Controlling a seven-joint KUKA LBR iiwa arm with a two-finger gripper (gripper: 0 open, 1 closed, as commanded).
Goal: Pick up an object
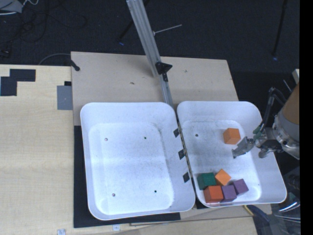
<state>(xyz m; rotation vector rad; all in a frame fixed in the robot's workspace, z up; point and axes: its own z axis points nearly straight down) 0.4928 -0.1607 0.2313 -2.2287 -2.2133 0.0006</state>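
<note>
An orange cube (232,135) lies alone in the upper middle of the right bin (215,112). Near that bin's front edge sits a cluster of blocks: a green one (206,179), a small orange one (223,176), a red-orange one (213,194) and two purple ones (229,193) (240,186). My gripper (253,147) hangs over the right side of the right bin, just right of and slightly below the lone orange cube, apart from it. Its fingers are spread and nothing is between them.
The left bin (93,112) lies beside the right one, with black clips (181,153) along the shared rims. A slanted metal rail (146,38) rises behind the bins. The arm's wrist (291,126) enters from the right edge.
</note>
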